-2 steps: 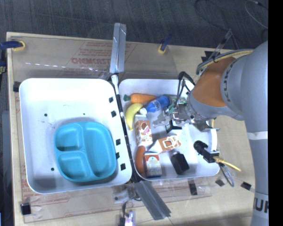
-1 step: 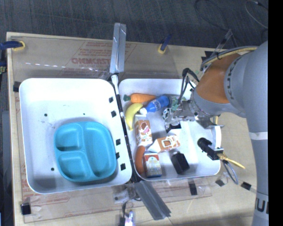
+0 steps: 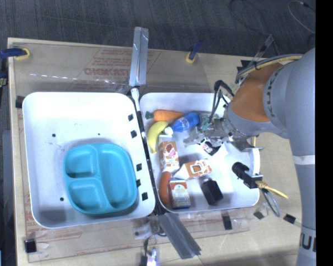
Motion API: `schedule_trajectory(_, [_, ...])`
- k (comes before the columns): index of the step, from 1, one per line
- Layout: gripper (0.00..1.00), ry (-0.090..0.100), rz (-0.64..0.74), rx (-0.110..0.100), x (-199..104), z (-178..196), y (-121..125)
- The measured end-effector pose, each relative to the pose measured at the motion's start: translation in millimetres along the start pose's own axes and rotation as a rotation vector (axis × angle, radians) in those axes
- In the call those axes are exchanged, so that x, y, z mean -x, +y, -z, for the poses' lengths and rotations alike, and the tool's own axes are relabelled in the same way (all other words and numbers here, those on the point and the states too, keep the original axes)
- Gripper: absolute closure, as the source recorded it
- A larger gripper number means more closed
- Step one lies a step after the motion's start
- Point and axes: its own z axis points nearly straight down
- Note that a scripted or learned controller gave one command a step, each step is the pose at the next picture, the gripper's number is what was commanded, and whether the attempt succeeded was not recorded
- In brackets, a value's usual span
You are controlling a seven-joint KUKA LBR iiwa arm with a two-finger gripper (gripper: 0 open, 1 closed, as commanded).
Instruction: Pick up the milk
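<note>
Fingers [image 3: 210, 140] sit low in the right bin [image 3: 241, 204], approx. mid-bin toward its far side, but the wrist hardware and cables crowd them, so can't tell whether they're spread or pressed together, or whether anything sits between them. Just beside them on the left is a blue bottle [image 3: 186, 122], lying on its side, w/ an orange carrot-like piece [image 3: 167, 115] next to it near the bin's far-left corner. A banana [image 3: 156, 133] curves along the left wall just below that. The milk [image 3: 168, 155], a small carton w/ brown-and-white print, stands near the left wall, apart from the fingers and nearer the camera. Another small carton [image 3: 197, 169] lies tilted just right of it, a box w/ red and blue print [image 3: 179, 193] is at the near wall, w/ an orange-red sausage-like item [image 3: 164, 186] touching its left side. A black block [image 3: 212, 191] rests nearby. Grey arm [image 3: 291, 98] w/ orange band [image 3: 250, 98] comes in from the right over the bin's edge. Left bin [image 3: 44, 115] holds a blue divided tray [image 3: 100, 176]. Both bins rest on the tabletop [image 3: 72, 65].
</note>
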Motion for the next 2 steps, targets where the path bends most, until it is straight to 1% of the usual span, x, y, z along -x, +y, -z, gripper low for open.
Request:
schedule_trajectory(1, [0.00,0.006,0.045,-0.018,-5,-17,32])
schedule_trajectory(2, [1.00,0.003,0.048,-0.011,-4,-4,34])
